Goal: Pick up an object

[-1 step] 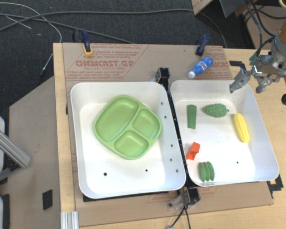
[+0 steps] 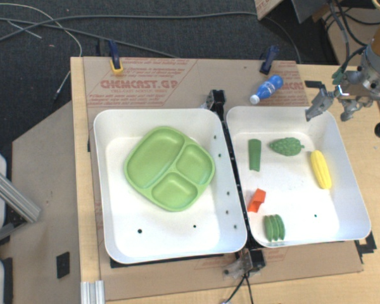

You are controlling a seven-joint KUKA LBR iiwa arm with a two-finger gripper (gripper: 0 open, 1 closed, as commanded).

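One fixed camera looks down at a slant from above the desk (image 2: 177, 75), far enough back to take in both bins (image 2: 107, 189), with the hand (image 2: 334, 105) at upper right.

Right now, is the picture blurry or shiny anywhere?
Camera view: mostly sharp; the plate and corn have crisp edges. The white bins look bright with only soft shadows under the toys. The hand at the right is a bit fuzzy.
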